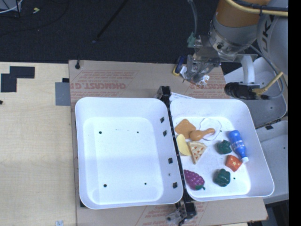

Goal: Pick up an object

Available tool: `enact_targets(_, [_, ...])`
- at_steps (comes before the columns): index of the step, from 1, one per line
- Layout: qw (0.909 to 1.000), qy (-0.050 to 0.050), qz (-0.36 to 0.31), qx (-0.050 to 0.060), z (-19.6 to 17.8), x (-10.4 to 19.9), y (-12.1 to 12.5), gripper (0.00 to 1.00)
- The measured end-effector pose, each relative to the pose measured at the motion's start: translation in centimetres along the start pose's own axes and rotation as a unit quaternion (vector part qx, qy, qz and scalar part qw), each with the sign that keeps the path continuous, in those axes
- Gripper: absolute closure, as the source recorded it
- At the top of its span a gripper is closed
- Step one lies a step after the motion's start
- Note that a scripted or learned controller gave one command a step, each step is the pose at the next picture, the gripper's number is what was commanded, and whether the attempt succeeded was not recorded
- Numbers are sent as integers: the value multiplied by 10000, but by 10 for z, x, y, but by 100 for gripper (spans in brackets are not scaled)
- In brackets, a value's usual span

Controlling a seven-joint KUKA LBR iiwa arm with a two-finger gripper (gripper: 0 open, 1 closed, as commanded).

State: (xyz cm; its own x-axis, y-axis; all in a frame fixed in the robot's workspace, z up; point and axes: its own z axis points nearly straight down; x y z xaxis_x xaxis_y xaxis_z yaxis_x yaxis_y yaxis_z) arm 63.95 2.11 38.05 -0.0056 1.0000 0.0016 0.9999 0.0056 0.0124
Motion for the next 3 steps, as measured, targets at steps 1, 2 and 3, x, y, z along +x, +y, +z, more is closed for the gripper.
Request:
enact_targets(1, [10000,-5,11,-18,-160,7,-4,100])
enact_targets(2, [9999,-26,71,101,-117,-90,5,100])
enact_targets(3, [10000,-8,12,60,-159,-43,-7,100])
